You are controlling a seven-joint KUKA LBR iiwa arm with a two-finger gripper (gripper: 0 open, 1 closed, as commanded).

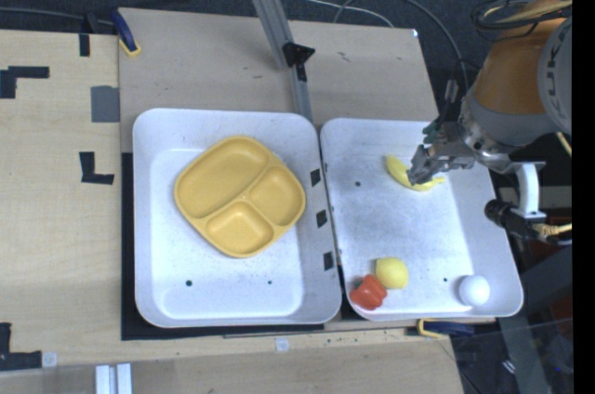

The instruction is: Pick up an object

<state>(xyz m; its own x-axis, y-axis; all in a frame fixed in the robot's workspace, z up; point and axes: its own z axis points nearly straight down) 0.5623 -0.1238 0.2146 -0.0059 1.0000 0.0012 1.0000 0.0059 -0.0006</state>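
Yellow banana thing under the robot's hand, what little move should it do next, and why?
Probably close and lift a little. The gripper sits right down on the yellow banana-like piece in the right bin, covering part of it. Whether it has a hold can't be seen.

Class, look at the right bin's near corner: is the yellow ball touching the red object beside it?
Touching. The camera view shows the yellow ball pressed against the red object, no white bin floor between them.
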